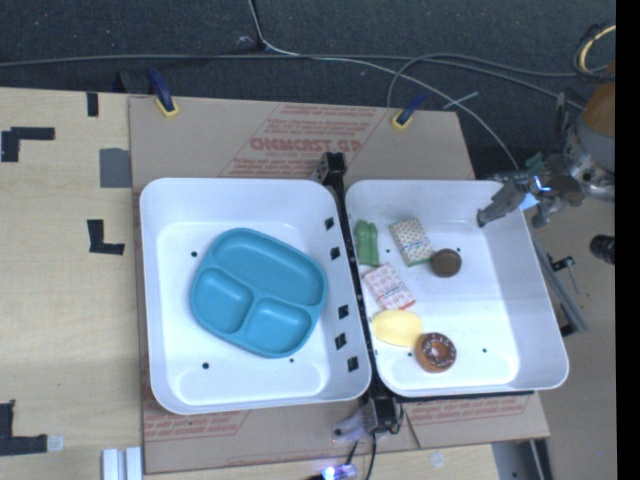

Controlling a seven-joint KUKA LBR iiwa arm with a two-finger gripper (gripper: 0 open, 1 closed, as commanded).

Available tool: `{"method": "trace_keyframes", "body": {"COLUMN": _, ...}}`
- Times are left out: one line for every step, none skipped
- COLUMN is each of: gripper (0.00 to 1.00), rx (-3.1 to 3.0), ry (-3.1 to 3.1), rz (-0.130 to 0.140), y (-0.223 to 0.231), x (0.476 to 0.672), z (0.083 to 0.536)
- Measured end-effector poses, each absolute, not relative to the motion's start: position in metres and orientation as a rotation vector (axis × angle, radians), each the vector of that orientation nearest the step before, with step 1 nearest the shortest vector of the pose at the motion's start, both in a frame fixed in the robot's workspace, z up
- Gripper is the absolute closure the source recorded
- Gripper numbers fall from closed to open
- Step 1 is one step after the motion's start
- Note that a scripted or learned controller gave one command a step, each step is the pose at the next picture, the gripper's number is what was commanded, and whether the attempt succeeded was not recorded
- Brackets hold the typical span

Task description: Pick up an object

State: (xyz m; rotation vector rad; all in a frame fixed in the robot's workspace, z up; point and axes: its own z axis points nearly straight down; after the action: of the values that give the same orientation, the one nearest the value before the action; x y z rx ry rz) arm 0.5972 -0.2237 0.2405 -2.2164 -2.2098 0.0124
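The right bin (505, 298) holds several small items: a green piece (366, 242), a pale patterned packet (410, 240), a brown ball (445, 263), a red-and-white packet (388, 287), a yellow piece (397, 328) and a chocolate donut (436, 352). My gripper (512, 203) hangs at the bin's upper right corner, above its rim and well apart from the items. Its fingers look spread, with nothing between them.
The left bin (170, 268) carries a blue divided tray (258, 291). Black clips (345, 313) run along the seam between the bins. Cables (400, 68) cross the dark surface behind. Bare white floor lies at the right bin's right half.
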Motion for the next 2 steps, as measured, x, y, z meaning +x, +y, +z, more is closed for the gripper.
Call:
{"method": "trace_keyframes", "body": {"gripper": 0.00, "rx": -2.220, "ry": -2.222, "rz": 0.002, "y": -0.223, "x": 0.600, "z": 0.249}}
{"method": "trace_keyframes", "body": {"gripper": 0.00, "rx": -2.219, "ry": -2.222, "rz": 0.005, "y": -0.223, "x": 0.601, "z": 0.206}}
